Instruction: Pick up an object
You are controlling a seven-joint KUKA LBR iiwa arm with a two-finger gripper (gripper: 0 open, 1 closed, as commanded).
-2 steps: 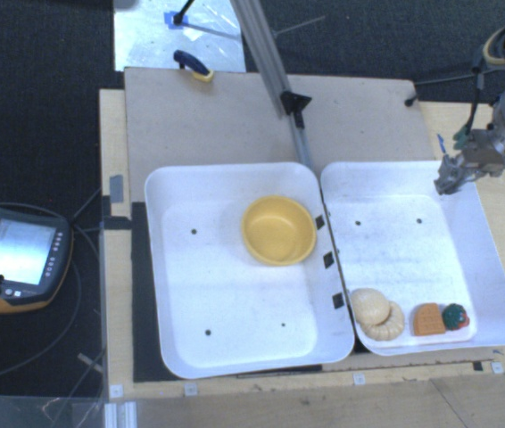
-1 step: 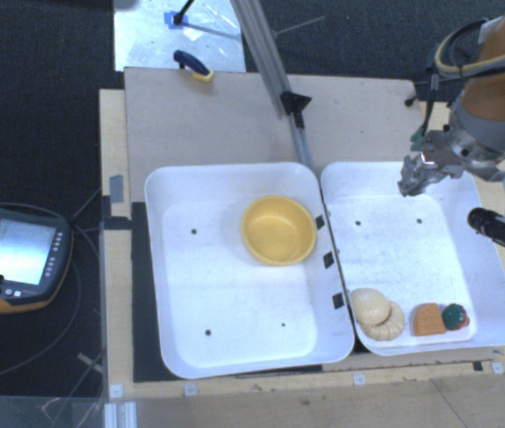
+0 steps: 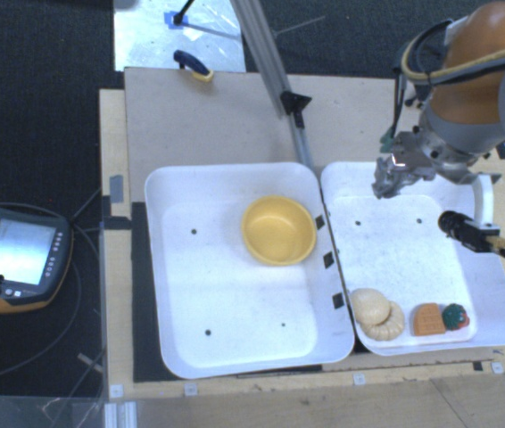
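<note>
**Over the right bin, your tool hangs at the far edge**

Above the far left corner of the right bin (image 3: pixel 493 328) you have the tool (image 3: pixel 388 184), pointing down under the grey arm (image 3: pixel 467 87). Nothing shows between its tips; whether it is clenched or released you cannot tell from this slant.

Your pickable things sit well apart from it, along the near wall of that same bin: a pale, round bread roll (image 3: pixel 376 313) at the near left corner, and just to its right an orange block (image 3: pixel 427 319) touching a small dark green piece (image 3: pixel 455 316).

Look to the left bin (image 3: pixel 172 328) and you find a yellow bowl (image 3: pixel 278 230), upright, near its far right side, close to the seam between the two bins.

Off the desk (image 3: pixel 208 114), on the dark floor at the left, lies the control pendant (image 3: pixel 16 257) with its screen lit.
</note>
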